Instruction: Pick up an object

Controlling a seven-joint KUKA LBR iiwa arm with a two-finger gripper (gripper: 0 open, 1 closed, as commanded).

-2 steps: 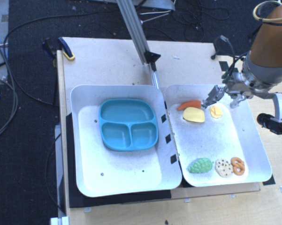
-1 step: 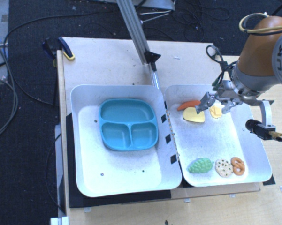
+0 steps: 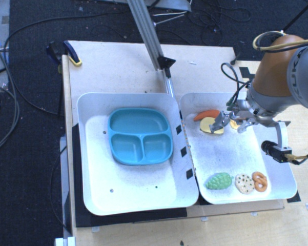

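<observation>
Yellow piece (image 3: 213, 126) low in upper part of right bin (image 3: 276, 181), centre-right of frame, touching orange carrot-like piece (image 3: 207, 115) just above it. End effector (image 3: 230, 121) right beside yellow piece, fingers spread, nothing seen between them. Along lower edge of right bin: green lumpy item (image 3: 218, 181), speckled cookie (image 3: 244, 183), pretzel (image 3: 260, 180), 3 in a row, near one another. Left bin (image 3: 92, 188) holding blue 3-compartment tray (image 3: 140, 136). Both bins on pale desk (image 3: 118, 65).
</observation>
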